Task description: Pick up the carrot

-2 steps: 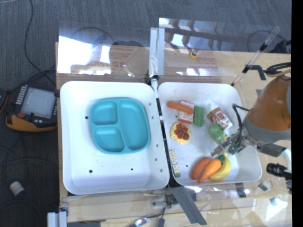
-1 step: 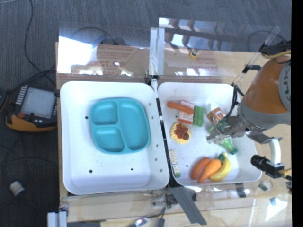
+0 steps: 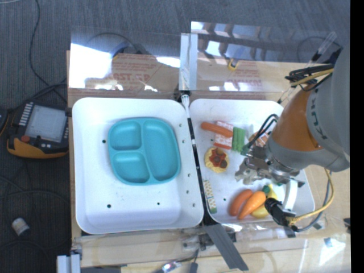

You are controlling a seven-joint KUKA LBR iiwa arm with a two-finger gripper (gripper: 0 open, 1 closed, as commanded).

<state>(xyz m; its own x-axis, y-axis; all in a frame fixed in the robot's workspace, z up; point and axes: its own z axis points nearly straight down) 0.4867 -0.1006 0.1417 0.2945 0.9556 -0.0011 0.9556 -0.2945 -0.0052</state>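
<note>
The carrot (image 3: 248,203) is orange and lies near the front edge of the right bin (image 3: 200,110), pointing toward the lower left. A yellow piece (image 3: 262,212) rests against its right side. My gripper (image 3: 253,172) hangs over the middle right of this bin, just behind the carrot and apart from it. Nothing shows in its grasp. The grey arm with its orange band (image 3: 293,127) comes in from the right and hides the bin's right part.
In the right bin also lie a red-orange sausage-like piece (image 3: 216,129), a green block (image 3: 239,139) and a small round yellow-red item (image 3: 217,159). The left bin (image 3: 85,169) holds a blue divided plate (image 3: 143,151). Cables loop at the front right (image 3: 310,212).
</note>
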